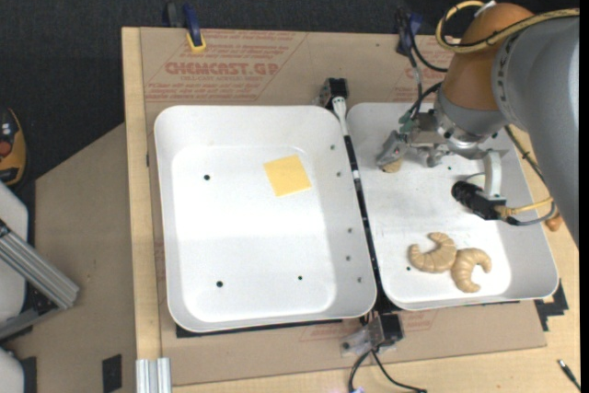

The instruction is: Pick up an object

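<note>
Two tan croissant-shaped pieces (451,260) lie side by side near the front of the right bin (525,276). A flat yellow square (287,175) rests in the back half of the left bin (184,290). My gripper (398,152) is low over the back left corner of the right bin, well behind the croissants and right of the divider between the bins. A small tan bit (391,167) shows just at its tip; I cannot tell whether it is gripped or lying on the bin floor.
The grey arm and its orange band (479,69) cover the right bin's back right part. A black connector with a cable (474,198) hangs over the right bin's middle. Clamps (193,37) sit at the board's back edge.
</note>
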